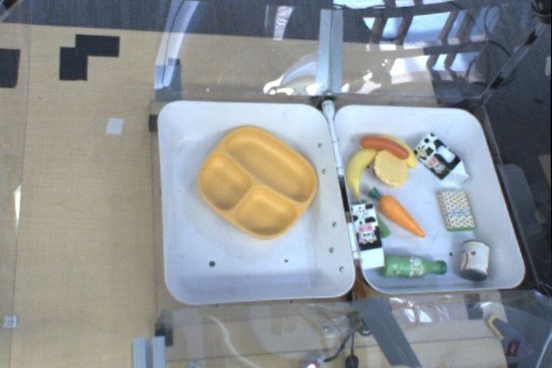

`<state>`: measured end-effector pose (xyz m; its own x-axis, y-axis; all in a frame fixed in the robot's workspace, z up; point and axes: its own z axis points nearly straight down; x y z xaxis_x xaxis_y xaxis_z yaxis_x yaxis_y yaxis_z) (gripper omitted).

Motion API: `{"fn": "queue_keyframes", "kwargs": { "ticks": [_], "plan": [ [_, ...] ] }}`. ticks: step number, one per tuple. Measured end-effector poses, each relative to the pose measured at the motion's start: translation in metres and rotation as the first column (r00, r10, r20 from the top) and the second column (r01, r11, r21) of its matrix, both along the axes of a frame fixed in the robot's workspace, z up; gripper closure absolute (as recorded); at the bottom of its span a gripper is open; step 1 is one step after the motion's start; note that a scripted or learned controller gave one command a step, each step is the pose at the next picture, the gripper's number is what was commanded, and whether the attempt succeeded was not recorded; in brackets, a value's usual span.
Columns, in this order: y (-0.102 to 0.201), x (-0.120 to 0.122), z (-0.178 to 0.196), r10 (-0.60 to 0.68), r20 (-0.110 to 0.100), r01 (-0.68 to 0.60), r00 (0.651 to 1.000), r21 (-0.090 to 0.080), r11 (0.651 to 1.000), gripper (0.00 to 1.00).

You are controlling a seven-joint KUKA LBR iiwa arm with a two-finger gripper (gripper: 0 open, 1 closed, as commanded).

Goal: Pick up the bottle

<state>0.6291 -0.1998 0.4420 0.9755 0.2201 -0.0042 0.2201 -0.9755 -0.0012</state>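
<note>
Camera view, read from left to right: the bench (78, 211) presents a pale wood-toned surface with black block markings near its far left corner. Two shallow white bins sit on it side by side, their inner edges touching along a central seam.

Left bin (185, 271): holds a yellow divided plate (257, 180) with three compartments, one large and two small. The plate lies flat near the bin's centre, turned at a slant to the bin walls.

Right bin (496, 185): contents are as follows.
- A small black-and-white cow-patterned carton (367, 230) lies against the left wall, by the seam.
- A banana (357, 171) lies in the upper left area, touching a round yellow-orange piece (391, 171).
- A red sausage (385, 146) rests just above that piece.
- A carrot (402, 215) lies diagonally near the centre, green top toward the cow-patterned carton.
- A green bottle (412, 266), the task item, lies on its side along the near wall, cap end pointing right. It is just below the carrot and apart from it.
- A second cow-patterned carton (439, 157) sits in the upper right area.
- A tan patterned box (455, 209) lies below it.
- A small can (473, 259) stands in the near right corner, just beside the bottle's cap end.

Pincer: its state cannot be told from this view.
</note>
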Motion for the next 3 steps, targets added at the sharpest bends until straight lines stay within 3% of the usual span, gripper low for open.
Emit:
{"fn": "queue_keyframes", "kwargs": {
  "ticks": [3],
  "plan": [
    [0.007, 0.006, 0.027, 0.036, -0.005, -0.036, 0.999, 0.0, 0.999, 1.0]
  ]
}}
